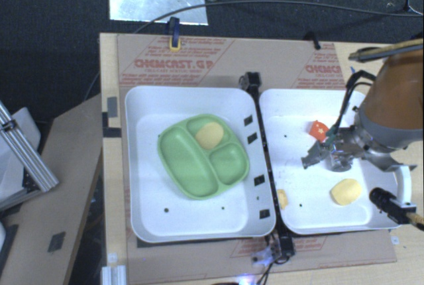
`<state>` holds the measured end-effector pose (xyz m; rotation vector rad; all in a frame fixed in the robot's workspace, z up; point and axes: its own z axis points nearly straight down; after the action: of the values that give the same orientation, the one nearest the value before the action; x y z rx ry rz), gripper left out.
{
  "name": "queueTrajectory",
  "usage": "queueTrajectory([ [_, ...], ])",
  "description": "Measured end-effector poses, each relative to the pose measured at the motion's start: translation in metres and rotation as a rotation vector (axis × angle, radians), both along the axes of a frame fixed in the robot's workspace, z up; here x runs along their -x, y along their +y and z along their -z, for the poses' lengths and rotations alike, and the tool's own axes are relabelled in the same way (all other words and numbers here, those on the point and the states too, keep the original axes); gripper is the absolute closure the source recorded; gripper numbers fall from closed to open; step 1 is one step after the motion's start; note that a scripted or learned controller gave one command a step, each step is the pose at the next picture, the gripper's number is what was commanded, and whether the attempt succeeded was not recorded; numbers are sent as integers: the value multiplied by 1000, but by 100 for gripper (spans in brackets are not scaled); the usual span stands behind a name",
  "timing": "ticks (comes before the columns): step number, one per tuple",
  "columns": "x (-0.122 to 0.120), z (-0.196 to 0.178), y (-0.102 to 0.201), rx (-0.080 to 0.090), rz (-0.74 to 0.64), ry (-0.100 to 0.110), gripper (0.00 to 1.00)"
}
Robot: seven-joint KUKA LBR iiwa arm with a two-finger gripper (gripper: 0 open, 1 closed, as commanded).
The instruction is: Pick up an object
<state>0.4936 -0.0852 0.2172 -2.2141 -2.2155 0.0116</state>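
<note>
My gripper [322, 155] hangs over the middle of the right bin [291, 111], its dark fingers pointing left and down. A small orange-red block [318, 128] lies just above and left of it in that bin. A pale yellow lump [346, 191] rests below the gripper near the bin's front. A smaller yellow piece [282, 198] sits at the right bin's front left corner. I see nothing between the fingers.
The left bin [152, 105] holds a green divided plate [192, 171] with a yellow lump [210, 135] in its upper compartment. Black clips run along the divider between the bins [257, 144]. The arm's orange band [397, 88] fills the right side.
</note>
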Motion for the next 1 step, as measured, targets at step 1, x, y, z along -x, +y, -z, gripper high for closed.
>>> queueTrajectory([
  [1,-3,-6,0,1,-3,-14,0],
])
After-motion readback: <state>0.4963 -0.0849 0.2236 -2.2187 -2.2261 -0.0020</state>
